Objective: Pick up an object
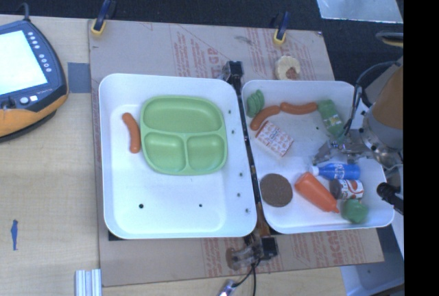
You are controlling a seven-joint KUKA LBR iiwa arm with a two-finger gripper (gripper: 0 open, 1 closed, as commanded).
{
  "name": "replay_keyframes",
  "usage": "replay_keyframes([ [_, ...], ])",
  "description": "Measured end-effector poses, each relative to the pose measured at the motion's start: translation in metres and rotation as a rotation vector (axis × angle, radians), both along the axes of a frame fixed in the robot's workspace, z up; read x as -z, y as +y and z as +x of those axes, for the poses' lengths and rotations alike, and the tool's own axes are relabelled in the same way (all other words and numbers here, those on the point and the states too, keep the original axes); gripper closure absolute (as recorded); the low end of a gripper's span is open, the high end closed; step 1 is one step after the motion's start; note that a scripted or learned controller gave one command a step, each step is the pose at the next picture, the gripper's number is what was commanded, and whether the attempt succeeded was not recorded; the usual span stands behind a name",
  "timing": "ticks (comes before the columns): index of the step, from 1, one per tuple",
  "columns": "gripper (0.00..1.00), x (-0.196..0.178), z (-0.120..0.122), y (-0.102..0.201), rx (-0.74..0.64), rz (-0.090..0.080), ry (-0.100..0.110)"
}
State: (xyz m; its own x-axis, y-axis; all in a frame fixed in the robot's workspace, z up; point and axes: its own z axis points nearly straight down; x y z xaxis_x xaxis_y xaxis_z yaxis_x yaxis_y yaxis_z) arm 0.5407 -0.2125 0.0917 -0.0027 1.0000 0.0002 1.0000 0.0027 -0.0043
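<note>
Fig. — Gripper (337,151) low over right bin (302,90), pre-grasp; nothing seen between the fingers.

Jaw state: cannot tell, metal parts too small and blurred. Just below them lies a blue-and-white bottle (337,170); below that a small can (347,188), w/ orange carrot (315,192) to its left and green piece (355,211) at the bin corner. Above: green item (330,116). Judgement: objs are crowded here, so centre over one obj (bottle is nearest), span its narrow width, descend straight; a skewed approach would likely nudge the can.

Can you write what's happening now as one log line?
arm: over right bin | gripper: above blue bottle | nothing picked yet
</note>
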Motion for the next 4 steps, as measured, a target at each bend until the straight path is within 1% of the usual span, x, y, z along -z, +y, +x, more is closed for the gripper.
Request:
replay_keyframes([
  [1, 0.0, -0.079, 0.082, 0.044, -0.002, 0.0, -0.003],
  [2, 0.0, 0.0, 0.061, 0.0, -0.001, 0.0, 0.001],
  [3, 1.0, -0.01, 0.061, -0.001, -0.003, -0.001, 0.002],
  [4, 1.0, -0.103, 0.063, 0.031, -0.002, 0.0, -0.002],
])
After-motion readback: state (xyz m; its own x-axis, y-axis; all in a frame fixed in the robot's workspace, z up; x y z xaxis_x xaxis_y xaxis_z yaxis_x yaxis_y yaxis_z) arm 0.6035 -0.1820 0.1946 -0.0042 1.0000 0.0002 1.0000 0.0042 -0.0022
